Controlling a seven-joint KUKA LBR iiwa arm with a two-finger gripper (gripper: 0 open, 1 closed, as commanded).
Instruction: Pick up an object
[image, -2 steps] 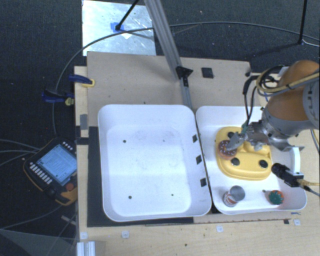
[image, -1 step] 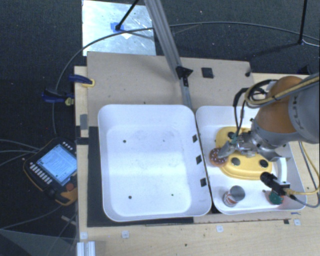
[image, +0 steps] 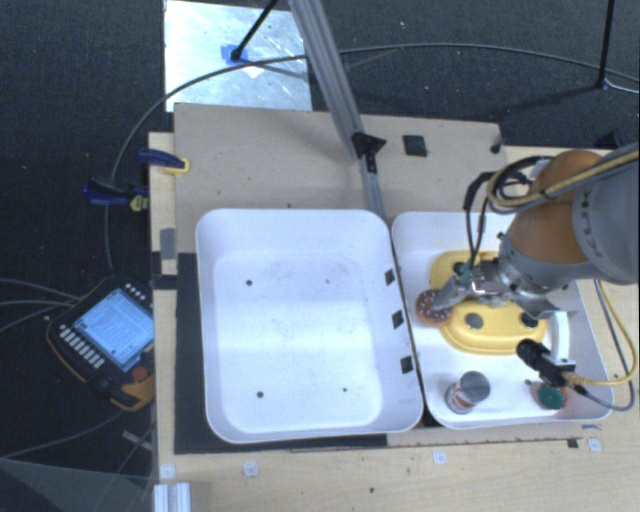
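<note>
My gripper (image: 466, 286) is low in the right bin (image: 412, 250), over the left part of a yellow moulded object (image: 488, 328) that lies in the bin's middle. A small brown ring-shaped item (image: 431, 306) lies just left of the gripper, touching the yellow object's left edge. Near the bin's front wall stands a small silver can (image: 467, 391). A green item (image: 550, 398) lies at the front right corner, partly hidden by the arm's parts. The grey arm with its orange band (image: 545, 225) covers the bin's back right.
The left bin (image: 215, 300) sits beside the right one, sharing a middle wall with black clips (image: 398, 318). A slanted metal pole (image: 335, 85) crosses the bench's back. A teach pendant (image: 108, 335) lies on the floor at the left.
</note>
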